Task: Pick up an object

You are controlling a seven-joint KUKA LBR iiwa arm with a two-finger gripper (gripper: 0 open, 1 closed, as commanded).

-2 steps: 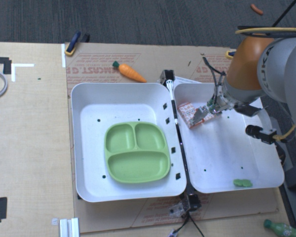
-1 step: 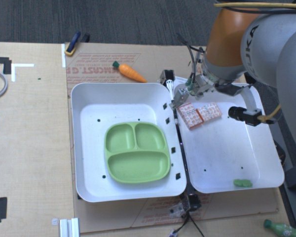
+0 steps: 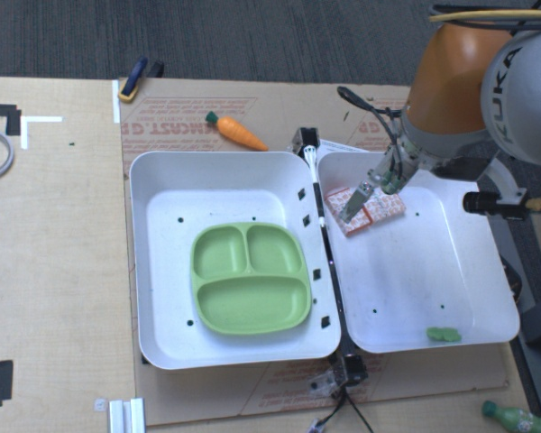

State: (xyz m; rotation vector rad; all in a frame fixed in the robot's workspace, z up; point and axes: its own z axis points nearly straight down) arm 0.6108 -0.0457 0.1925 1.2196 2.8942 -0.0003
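Fixed overhead camera, slanted down, both bins (image 3: 153,269) in frame

Bright, even light; soft shadows.

Grey arm (image 3: 523,88), orange band, black "KUKA" lettering, black cable.

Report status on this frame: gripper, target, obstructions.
Gripper low in right bin, fingers over red-and-white packet; grasp unconfirmed. Small green piece at bin's near edge. Nothing blocking.
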